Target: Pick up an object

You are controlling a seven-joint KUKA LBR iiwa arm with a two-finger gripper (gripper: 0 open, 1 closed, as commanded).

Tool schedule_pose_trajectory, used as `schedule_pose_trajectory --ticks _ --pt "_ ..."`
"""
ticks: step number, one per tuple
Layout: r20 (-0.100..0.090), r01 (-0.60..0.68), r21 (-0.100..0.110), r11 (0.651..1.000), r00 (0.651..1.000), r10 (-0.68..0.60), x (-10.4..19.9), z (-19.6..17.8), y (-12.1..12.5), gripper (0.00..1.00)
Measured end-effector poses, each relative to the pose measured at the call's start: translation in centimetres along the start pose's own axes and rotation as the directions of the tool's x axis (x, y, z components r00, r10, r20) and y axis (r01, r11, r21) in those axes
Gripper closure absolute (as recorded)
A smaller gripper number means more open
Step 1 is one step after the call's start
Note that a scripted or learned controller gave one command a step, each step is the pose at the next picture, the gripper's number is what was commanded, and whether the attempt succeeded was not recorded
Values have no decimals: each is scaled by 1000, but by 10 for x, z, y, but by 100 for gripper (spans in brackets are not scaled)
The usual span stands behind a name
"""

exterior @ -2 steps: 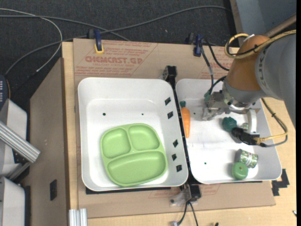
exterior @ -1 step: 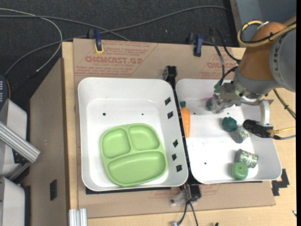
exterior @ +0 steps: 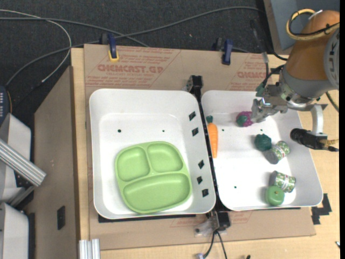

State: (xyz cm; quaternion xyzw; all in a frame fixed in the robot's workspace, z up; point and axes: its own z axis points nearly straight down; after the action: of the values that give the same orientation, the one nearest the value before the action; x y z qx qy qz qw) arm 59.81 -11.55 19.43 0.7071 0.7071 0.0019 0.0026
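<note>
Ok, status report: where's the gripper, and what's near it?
Gripper low over right bin, far end. Purple object just beside it, not held. Carrot at bin's left wall.

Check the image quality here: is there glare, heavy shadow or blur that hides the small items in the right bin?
Camera view: lighting is even and soft, with faint shadows under the green tray and the carrot; the white right bin is bright but not blown out; the small items are a little soft and low in detail; the gripper looks slightly blurred beside the purple object.
</note>
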Motion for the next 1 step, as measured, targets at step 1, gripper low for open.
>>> schedule_pose_trajectory --ticks 1 --pt "0 2 -1 1000 1000 -2 0 -55 2 100"
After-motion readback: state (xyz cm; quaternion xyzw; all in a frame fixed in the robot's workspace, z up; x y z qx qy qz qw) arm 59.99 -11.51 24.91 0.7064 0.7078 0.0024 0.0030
